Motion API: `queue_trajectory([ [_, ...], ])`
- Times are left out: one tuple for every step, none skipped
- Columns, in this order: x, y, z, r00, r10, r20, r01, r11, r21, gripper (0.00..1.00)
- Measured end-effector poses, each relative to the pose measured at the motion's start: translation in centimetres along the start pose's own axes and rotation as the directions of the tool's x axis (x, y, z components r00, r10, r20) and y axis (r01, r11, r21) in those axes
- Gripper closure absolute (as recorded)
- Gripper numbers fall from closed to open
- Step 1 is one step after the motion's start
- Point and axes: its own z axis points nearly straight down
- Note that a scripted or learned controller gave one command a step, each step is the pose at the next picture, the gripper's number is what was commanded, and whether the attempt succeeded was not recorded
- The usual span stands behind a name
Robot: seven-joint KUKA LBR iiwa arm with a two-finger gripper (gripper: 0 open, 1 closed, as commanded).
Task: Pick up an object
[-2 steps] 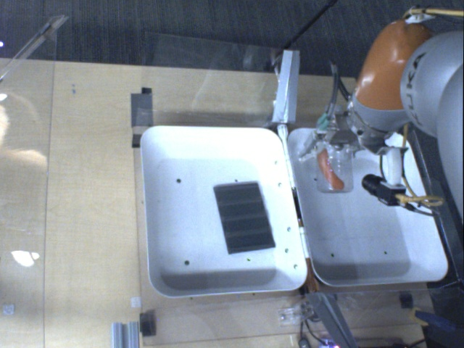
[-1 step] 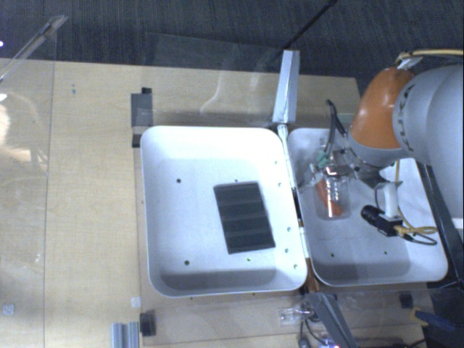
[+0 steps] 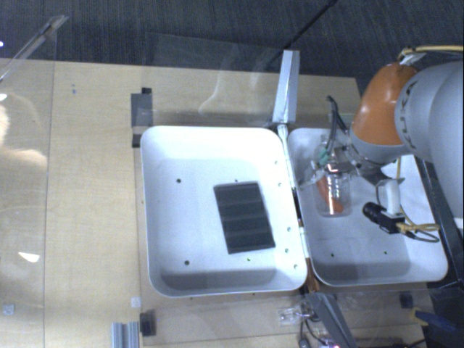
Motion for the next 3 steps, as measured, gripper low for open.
queue_trajectory([
  [0.0,0.0,0.0,1.0,0.0,0.0,0.0,1.0,0.0,0.0],
  [0.1,0.1,-1.1,1.0,-0.003,0.0,0.003,1.0,-0.004,1.0],
  [0.8,-1.7,-8.1,0.97,-0.245,0.001,0.245,0.97,0.001,1.0],
])
